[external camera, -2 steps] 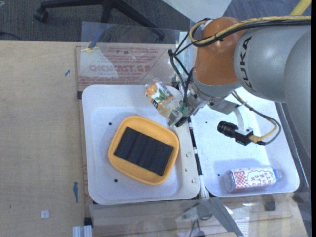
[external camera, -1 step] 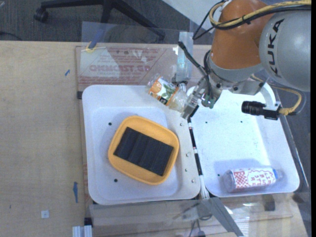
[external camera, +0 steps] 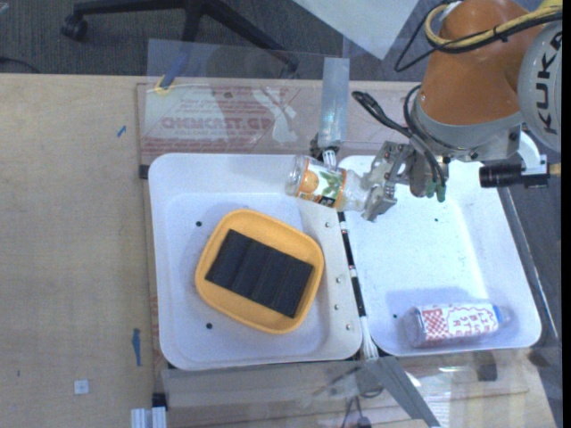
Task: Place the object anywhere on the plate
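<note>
I see the arm [external camera: 473,69] cut off at 3 o'clock, its wrist bent down over the 2 bins. The square yellow plate [external camera: 207,266] with a dark flat pad sits at 8 o'clock. The fingers [external camera: 370,190] are clamped on a small clear bottle [external camera: 319,184], tilted sideways above the bins' divide, label blurry.

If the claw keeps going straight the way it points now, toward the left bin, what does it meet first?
Judging from the slant view, the claw carries the small bottle toward the left bin. That line passes over the bin's upper part, just above the yellow plate. Probably the bin's floor first; height is unclear.
</note>
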Robot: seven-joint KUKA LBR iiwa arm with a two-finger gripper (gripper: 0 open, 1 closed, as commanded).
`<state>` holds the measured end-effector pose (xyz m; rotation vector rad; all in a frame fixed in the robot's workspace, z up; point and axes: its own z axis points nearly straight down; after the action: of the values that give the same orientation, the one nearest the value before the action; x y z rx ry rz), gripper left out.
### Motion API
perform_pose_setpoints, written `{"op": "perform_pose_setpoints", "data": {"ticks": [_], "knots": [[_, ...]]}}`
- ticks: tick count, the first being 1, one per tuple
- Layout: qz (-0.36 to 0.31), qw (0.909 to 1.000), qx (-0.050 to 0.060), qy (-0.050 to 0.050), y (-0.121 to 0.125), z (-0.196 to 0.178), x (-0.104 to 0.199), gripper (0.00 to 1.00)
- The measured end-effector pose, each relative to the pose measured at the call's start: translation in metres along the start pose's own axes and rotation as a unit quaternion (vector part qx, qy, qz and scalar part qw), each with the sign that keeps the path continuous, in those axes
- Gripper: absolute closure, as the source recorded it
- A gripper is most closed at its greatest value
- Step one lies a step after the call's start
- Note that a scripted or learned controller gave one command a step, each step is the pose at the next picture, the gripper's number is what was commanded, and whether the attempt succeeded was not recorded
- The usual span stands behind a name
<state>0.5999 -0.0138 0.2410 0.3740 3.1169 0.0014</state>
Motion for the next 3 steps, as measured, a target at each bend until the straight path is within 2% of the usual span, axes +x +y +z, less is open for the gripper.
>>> {"op": "perform_pose_setpoints", "data": {"ticks": [1, 2, 3], "knots": [[-0.018, 0.9998, 0.0, 0.002, 0.031, -0.001, 0.044, 1.0], [0.051, 0.9987, 0.0, -0.001, 0.083, 0.004, 0.033, 1.0], [0.13, 0.9915, 0.0, 0.0, 0.129, 0.034, 0.02, 1.0]]}}
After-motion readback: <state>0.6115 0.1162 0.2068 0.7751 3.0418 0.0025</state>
